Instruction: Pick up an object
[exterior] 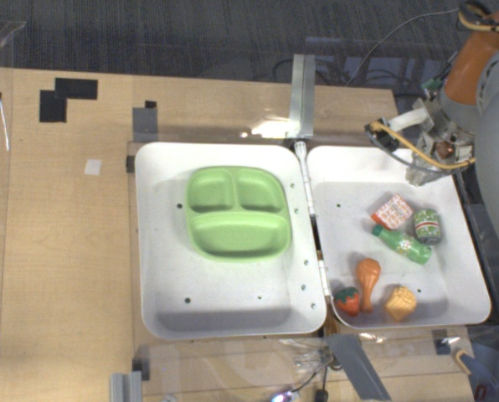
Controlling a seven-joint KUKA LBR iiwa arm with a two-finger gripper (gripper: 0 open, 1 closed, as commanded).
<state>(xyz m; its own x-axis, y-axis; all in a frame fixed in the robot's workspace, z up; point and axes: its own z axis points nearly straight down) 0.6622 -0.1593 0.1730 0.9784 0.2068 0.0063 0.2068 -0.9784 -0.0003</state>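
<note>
The left bin [162, 304] holds a green divided plate [237, 210], lying flat near its middle with two small compartments at the far side and one long one nearer the camera. A metal divider separates it from the right bin [350, 182], where the loose objects sit in a cluster toward the near right. At the near left corner lies a small red tomato-like piece [347, 301], touching an orange drumstick-shaped toy [367, 281] just beside it. Next comes a yellow, waffle-textured piece [401, 302]. Farther back, a green bottle [403, 244] lies on its side, and a red-and-white patterned box [393, 212] sits above it (its print is too small to read). A round green can [427, 225] rests just right of the box; its label is illegible too. The gripper [420, 172] hangs over the bin's far right part, above the objects and holding nothing; its fingers are lost among cables and wrist hardware.
</note>
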